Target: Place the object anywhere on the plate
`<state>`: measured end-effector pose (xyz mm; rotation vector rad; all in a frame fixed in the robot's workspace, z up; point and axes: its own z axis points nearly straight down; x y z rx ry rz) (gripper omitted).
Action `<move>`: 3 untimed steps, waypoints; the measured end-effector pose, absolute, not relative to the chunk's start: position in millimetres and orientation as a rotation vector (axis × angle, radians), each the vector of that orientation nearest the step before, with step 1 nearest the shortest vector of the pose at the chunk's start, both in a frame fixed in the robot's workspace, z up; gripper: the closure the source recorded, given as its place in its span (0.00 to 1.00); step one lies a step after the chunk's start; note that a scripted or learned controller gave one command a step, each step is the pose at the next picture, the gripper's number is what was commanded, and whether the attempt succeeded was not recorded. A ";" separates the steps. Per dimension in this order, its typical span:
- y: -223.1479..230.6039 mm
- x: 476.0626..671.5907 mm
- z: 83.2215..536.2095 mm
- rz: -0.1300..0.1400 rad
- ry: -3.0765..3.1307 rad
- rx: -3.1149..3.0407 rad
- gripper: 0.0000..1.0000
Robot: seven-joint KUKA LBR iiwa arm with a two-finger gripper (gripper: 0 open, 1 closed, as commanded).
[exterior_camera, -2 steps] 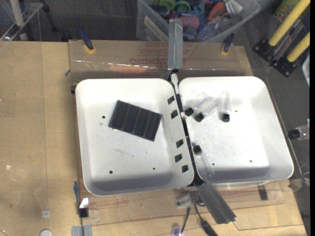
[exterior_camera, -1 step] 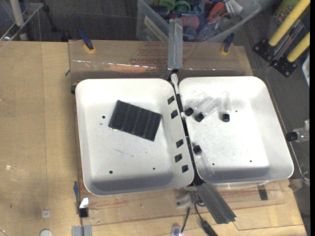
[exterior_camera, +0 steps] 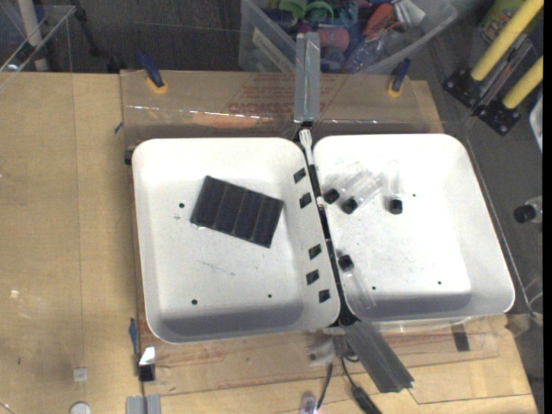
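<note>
a small dark rounded part (exterior_camera: 524,214) at the right edge may belong to the arm.

We can read no text, number, brand or sign anywhere here. The dark ribbed slab (exterior_camera: 237,211) in the left bin (exterior_camera: 155,309) shows us plain grooves and no lettering. The small black-capped pieces (exterior_camera: 393,204) in the right bin (exterior_camera: 483,274) carry no marks that we can make out. The black squares (exterior_camera: 312,252) along the divider between the bins look blank to us. Behind the bins, the clear sheet (exterior_camera: 259,102) on the tabletop (exterior_camera: 52,231) has a faint reddish patch which may be print, yet we find it too blurred to read. The yellow tubes (exterior_camera: 517,33) at upper right show us no legible label.
</note>
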<state>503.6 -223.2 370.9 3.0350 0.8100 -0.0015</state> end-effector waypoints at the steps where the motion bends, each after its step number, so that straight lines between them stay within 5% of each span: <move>1: -222.8 479.7 384.0 -0.005 0.927 3.004 1.00; 2: -222.5 479.5 339.8 -0.005 0.993 2.984 1.00; 3: -223.7 479.9 394.3 -0.001 1.143 2.926 1.00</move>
